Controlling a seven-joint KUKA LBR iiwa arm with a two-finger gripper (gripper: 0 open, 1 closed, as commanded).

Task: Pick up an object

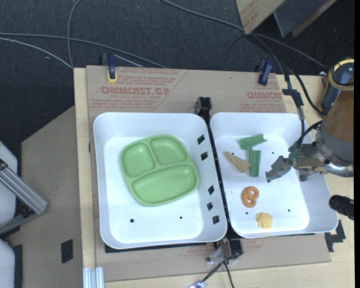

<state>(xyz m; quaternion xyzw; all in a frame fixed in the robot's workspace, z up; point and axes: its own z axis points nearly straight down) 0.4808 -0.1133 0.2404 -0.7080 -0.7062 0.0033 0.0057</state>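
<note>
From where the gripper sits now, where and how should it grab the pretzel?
Grip the pretzel across its outer rim, coming straight down from above. It lies flat on the right bin floor, so no side gives an edge to slip under. It sits apart from the cone and the yellow piece, likely leaving room on both sides. The gripper hovers just up and right of it.

A brown board (169, 84) printed with red lettering tops the bench, held at its far edge by two blue clamps (112, 66). Dark carpet (45, 67) surrounds it, crossed by thin grey cables (70, 28). A cardboard box (256, 11) sits at the top right, and a metal rail (19, 185) angles in at left.
</note>
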